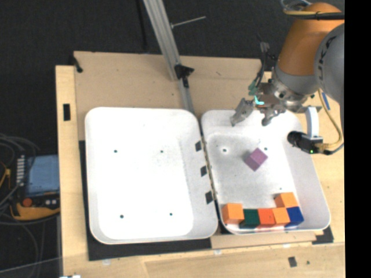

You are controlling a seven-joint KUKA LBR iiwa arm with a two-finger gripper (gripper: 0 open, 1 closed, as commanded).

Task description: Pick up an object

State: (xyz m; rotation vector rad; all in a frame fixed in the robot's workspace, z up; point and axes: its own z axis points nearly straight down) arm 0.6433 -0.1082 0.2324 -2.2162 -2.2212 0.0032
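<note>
A purple block lies alone in the middle of the right bin. Along that bin's near edge sits a row of blocks: an orange one, a dark green one, a red-orange one, another orange one and a blue one, with a brownish-orange one just behind them. My gripper hangs over the far end of the right bin, above and beyond the purple block. Its two grey fingers are spread apart with nothing between them.
The left bin lies beside the right one, with black clips along the seam between them. A slanted metal post rises behind the bins. Cables and a blue box sit off the bench at the left.
</note>
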